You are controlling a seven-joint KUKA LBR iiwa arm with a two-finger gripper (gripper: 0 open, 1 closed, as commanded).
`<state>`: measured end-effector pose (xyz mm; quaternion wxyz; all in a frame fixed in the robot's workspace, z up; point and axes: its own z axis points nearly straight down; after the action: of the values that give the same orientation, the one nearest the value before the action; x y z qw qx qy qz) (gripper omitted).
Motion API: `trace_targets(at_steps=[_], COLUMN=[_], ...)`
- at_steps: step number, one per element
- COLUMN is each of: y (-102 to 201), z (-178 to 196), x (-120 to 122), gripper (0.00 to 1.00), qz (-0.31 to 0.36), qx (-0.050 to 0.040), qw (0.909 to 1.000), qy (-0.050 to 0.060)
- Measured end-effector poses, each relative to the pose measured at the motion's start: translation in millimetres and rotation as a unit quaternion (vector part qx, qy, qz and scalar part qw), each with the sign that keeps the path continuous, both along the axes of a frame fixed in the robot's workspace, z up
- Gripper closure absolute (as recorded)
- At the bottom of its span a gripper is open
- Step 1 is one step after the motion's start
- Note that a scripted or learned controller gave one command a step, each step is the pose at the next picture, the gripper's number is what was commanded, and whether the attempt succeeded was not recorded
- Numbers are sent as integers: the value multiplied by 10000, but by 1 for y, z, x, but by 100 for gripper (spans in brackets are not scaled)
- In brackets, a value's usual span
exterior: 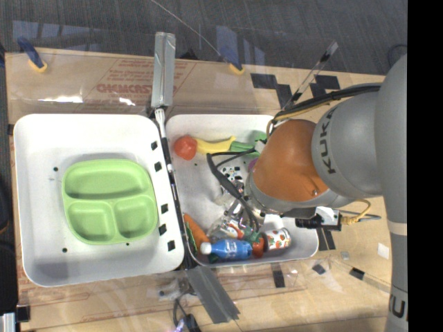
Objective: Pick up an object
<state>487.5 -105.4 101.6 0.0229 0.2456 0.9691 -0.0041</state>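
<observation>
The grey-and-orange arm's two-finger gripper [234,221] hangs low in the right white bin [208,126], just above a blue plastic bottle [228,249]; finger state cannot be told.

The counter [83,81] is light wood, partly covered toward its far edge by a clear plastic sheet with reddish printing. Two shallow white bins sit side by side on it. The left bin [28,206] takes up most of the counter's left half; the right bin [208,126] touches it along a shared wall near the middle. A grey metal bar [164,68] lies on the counter at the far edge, in line with the seam between the bins, and another grey piece [211,292] lies at the near edge below that seam. Black tape marks [277,88] dot the wood near the far right corner, with smaller black ones [356,274] near the near right corner
</observation>
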Motion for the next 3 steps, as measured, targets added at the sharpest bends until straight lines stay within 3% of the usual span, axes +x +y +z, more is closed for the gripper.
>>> trace_targets(at_steps=[1,2,3], y=[-16,-15,53], z=[-9,1,96], x=[-9,-7,144], gripper=[0,100,100], qz=[598,627,1169], qx=[74,73,66], qw=[9980,9978,9930], qy=[193,178,158])
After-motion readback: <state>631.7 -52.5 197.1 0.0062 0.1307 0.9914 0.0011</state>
